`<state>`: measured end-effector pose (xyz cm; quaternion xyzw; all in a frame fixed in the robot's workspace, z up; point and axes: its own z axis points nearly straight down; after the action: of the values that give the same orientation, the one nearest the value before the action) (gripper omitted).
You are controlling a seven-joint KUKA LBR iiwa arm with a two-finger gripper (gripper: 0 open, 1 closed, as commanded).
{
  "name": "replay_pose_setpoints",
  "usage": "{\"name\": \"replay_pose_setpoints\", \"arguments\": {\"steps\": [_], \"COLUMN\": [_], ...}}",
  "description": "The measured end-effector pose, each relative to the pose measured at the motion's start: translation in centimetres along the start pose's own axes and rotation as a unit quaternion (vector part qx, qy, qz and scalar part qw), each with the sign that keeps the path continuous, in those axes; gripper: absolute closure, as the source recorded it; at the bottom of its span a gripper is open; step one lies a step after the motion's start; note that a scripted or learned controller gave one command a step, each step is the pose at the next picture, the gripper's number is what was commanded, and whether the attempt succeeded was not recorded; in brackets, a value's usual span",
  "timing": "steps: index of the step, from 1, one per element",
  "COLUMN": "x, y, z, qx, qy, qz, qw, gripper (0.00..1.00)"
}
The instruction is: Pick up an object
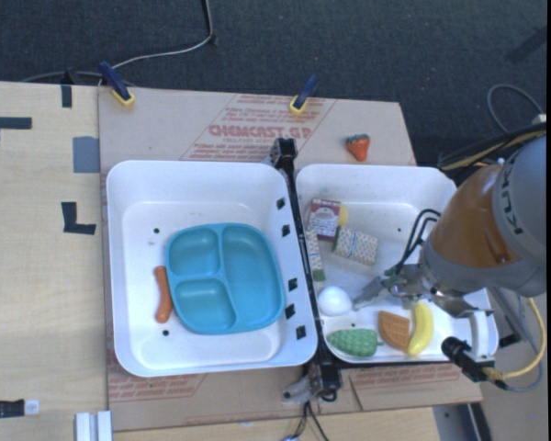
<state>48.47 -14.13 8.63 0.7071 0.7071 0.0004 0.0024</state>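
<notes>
**Hand low in the right bin, white ball just ahead of it**

From where I stand, the hand (372, 289) sits low in the right bin (386, 175), reaching in from the right under the arm (482, 237) with its orange band. I can make out the grey fingers (365, 292) pointing toward the divider between the two bins, but whether they are spread or closed I cannot tell; nothing shows between them.

The nearest thing is the white ball (333, 299), just beside the fingertips on the divider side and a touch nearer the bin's front edge. Being round, it has no long axis to line up with, so I judge it the likeliest target: a short push further toward the divider would bring the hand over it.

Along the front wall lie a green piece (354, 342), an orange wedge (397, 330) and a banana (422, 327), the banana standing roughly front-to-back, close under the wrist. Toward the back of the bin are a small red box (324, 218) and a patterned packet (356, 245), near each other.

The left bin (129, 191) holds a blue divided tray (225, 277) with an orange carrot-like stick (163, 294) beside it. A strawberry toy (357, 145) lies on the counter (37, 173) behind the right bin.
</notes>
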Motion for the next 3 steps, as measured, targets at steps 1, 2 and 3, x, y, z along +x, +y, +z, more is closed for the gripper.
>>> {"name": "replay_pose_setpoints", "arguments": {"steps": [1,2,3], "x": [7.4,6.2,6.6], "y": [0.2,2.6,7.8], "z": [-9.9,-13.3,-9.7], "qx": [0.002,0.002,0.003], "qy": [0.002,0.001,0.001], "qz": [-0.001,0.0,0.0], "qw": [1.0,1.0,1.0], "gripper": [0.0,0.0,0.0]}}
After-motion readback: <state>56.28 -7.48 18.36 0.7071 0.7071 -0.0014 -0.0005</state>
